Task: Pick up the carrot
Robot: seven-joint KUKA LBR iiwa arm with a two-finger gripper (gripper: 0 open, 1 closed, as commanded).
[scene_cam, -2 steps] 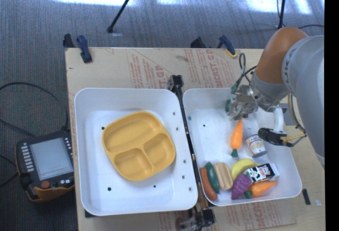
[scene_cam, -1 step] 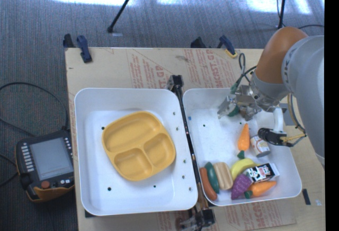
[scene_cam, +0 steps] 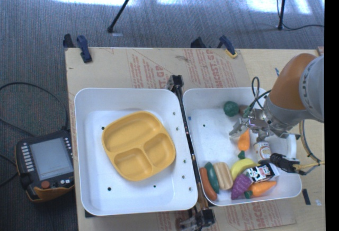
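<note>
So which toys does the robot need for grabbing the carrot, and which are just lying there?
Needed:
carrot
gripper

Just lying there:
yellow tray in the other bin
banana
hot dog
green ball
purple grapes

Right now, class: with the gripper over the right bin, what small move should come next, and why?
Probably lift straight up a little. The gripper sits at the carrot, whose orange body hangs just below it in the right bin. A short rise would show whether the carrot comes along.
</note>
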